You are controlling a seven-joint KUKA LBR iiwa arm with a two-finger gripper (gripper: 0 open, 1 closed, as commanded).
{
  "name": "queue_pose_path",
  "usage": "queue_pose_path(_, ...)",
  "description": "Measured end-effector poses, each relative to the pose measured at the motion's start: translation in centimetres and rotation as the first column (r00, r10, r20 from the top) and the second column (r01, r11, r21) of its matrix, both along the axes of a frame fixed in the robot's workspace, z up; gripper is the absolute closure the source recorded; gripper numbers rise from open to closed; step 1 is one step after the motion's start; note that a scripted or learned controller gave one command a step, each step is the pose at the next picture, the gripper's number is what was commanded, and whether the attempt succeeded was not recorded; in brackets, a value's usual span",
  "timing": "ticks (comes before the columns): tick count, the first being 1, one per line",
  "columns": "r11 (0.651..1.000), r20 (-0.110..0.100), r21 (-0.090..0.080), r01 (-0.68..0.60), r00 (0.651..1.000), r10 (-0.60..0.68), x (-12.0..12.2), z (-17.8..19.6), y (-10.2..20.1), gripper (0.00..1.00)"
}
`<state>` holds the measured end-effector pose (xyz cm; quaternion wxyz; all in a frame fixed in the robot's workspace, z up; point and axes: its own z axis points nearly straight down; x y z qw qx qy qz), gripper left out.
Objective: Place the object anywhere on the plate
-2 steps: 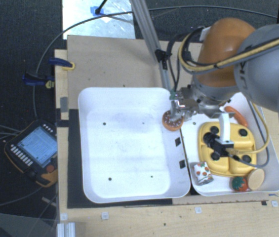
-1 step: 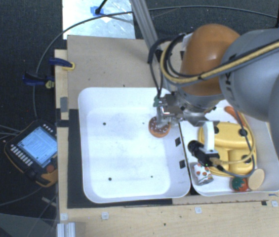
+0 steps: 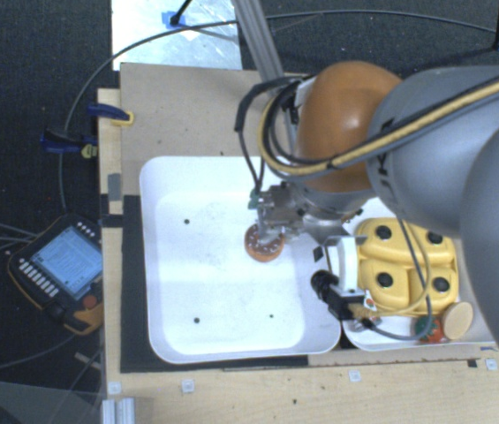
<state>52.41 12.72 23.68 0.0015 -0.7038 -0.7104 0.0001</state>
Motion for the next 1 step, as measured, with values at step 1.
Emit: queue_pose_path(1, 1.000, 0.002, -0.001, 0.005, 1.000, -0.005, 0.11, 0.03, -0.25, 0.00)
